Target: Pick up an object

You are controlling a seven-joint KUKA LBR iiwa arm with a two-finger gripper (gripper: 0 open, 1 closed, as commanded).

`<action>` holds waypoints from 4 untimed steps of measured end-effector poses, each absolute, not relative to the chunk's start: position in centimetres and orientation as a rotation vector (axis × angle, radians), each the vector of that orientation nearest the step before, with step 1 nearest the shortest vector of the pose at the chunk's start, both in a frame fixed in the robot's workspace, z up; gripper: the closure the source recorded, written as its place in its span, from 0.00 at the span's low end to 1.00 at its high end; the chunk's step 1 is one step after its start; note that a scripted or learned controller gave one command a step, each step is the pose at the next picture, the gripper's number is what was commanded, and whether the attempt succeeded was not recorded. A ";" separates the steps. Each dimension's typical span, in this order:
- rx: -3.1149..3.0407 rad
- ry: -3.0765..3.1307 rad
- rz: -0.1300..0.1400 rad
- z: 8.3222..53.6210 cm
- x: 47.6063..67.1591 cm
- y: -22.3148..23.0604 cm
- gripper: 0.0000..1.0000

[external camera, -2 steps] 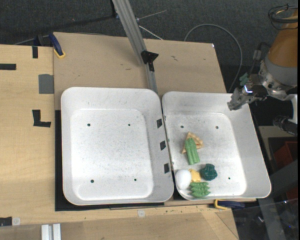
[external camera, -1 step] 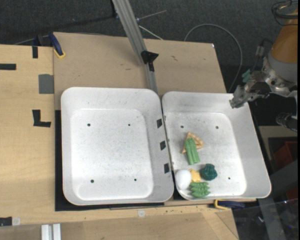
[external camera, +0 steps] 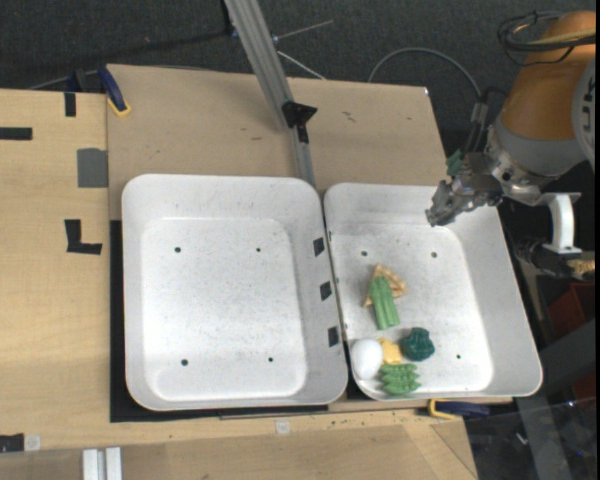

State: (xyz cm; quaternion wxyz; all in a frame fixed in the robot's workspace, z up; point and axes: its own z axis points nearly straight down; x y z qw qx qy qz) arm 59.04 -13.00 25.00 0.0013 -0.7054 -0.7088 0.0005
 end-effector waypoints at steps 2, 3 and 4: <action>-2.212 -2.226 0.002 23.9 57.9 -2.6 1.00; -2.210 -2.228 0.001 24.3 56.8 3.0 1.00; -2.211 -2.227 0.004 22.7 56.1 8.6 1.00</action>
